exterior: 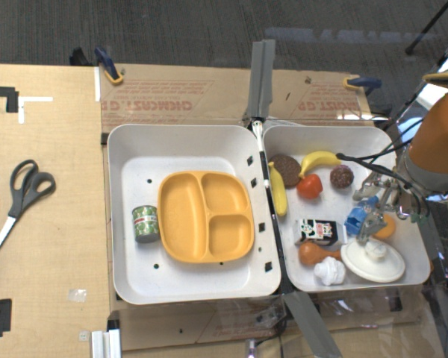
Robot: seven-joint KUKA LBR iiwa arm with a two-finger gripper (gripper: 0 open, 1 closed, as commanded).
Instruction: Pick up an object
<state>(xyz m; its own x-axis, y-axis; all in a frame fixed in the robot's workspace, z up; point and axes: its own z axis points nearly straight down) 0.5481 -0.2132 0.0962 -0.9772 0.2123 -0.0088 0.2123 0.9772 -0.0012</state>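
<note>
I see the left bin holding a yellow divided plate and a small green can. The gripper hovers low over a blue object in the crowded right bin (finger state: can't tell).

I am working in what is looking like a robotics lab or test cell, not a home. My pincer is hanging over one of two white bins butted side by side on taped-down cardboard, held by blue clamps far off to its upper left. Bare cables are trailing just above it, scissors are lying well left on a plywood bench, and dark carpet is running beyond.
</note>
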